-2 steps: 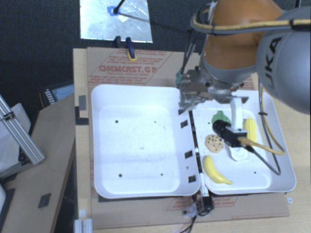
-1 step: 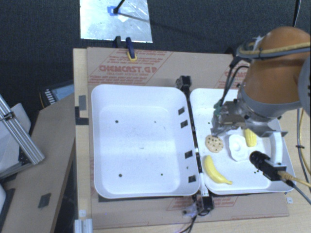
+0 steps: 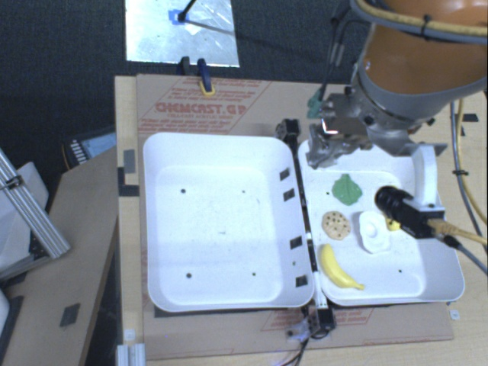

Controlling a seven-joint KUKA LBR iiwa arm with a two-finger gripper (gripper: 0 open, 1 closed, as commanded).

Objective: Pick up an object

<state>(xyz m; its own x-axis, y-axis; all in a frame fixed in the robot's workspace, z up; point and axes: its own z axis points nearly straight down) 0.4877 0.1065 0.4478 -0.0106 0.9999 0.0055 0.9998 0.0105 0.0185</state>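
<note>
Nearest the camera lay the banana [image 3: 340, 268], in the right bin [image 3: 442, 277], well below my claw [image 3: 326, 152] and a little to its right. Between them sat the cookie [image 3: 335, 224]; beside it the white piece [image 3: 372, 232]. Just under my claw was the green leaf [image 3: 348, 189], not touching it. Whether my claw was open or closed, I could not tell.

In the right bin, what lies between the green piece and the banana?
The camera view shows the round cookie between the green piece and the banana, set slightly left of the line joining them. The rest is bare bin floor.
</note>
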